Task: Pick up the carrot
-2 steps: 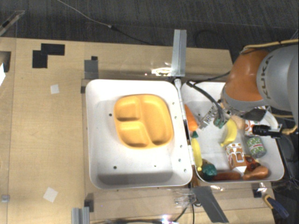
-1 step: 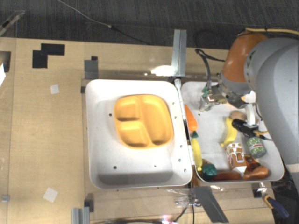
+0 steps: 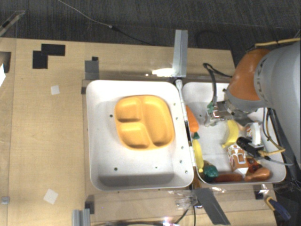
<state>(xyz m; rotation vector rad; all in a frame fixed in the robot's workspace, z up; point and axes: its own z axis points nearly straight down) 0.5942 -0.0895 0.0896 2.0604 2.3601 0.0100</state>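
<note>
While the carrot (image 3: 192,119) lies against the left wall of the right bin (image 3: 200,89), my gripper (image 3: 214,112) hovers just beside it; finger state cannot be determined; approach step in hand; next move requires alignment over the carrot, then descent.

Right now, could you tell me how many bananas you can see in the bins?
2. One banana lies mid right bin, just below the arm's wrist. The other banana lies along that bin's left wall, below the carrot. The arm may hide others.
</note>
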